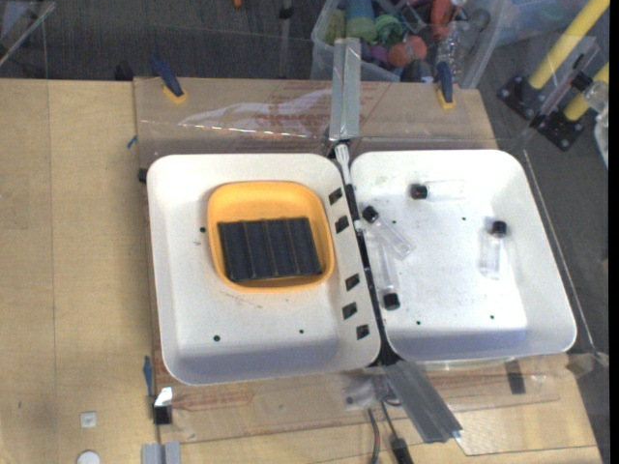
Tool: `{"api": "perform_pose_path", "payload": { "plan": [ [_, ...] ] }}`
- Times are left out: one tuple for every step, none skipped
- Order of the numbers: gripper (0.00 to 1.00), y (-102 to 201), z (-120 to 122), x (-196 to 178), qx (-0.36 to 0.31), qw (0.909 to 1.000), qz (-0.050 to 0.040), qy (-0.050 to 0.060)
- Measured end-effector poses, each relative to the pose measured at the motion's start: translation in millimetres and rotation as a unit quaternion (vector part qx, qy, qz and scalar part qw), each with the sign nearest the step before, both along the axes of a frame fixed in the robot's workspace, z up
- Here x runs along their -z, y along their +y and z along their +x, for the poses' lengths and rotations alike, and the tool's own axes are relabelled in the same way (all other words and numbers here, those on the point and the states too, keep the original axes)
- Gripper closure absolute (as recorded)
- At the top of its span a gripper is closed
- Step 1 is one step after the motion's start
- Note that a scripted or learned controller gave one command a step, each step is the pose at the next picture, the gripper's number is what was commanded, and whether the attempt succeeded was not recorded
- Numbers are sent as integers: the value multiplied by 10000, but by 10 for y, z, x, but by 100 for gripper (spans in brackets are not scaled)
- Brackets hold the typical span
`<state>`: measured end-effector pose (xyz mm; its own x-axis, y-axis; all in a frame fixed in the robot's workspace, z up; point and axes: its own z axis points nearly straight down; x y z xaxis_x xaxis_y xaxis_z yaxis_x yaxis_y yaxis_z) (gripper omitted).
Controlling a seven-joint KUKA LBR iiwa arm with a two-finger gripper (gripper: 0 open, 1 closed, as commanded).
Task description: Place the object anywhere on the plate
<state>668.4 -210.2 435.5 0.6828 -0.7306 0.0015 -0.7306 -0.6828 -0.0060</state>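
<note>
Dark ribbed rectangular block (270,249) lies flat on the orange square plastic plate (271,199) in the left white bin (184,327), long axis left-right, ribs crosswise. Placement judged done. Gripper state: cannot tell; arm's entry side is right of block

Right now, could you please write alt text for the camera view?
A dark ribbed rectangular object lies on an orange plate in the left white bin. The right white bin holds several clear tubes with black caps.
</note>
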Motion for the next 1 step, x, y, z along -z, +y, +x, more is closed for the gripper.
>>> {"api": "perform_pose_path", "payload": {
  "plan": [
    [100,9,-1,11,-1671,9859,-2,1]
  ]
}}
